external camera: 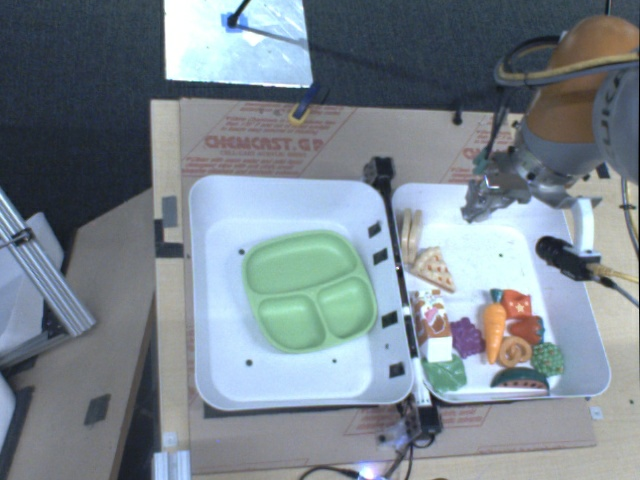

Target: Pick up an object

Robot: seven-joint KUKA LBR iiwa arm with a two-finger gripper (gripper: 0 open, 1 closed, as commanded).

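Arm poised over the right bin's far edge.
We see the gripper (487,204) hanging above the right bin (585,343); its spread we cannot tell. Toy foods, like the carrot (494,330), cluster nearer; green tray (305,290) sits left.

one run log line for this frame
arm: over right bin far edge | tool: above bin floor, nothing seen held | toy food: near end of bin | green tray: left bin

Toy food pieces (480,333) heaped in right bin (590,353).
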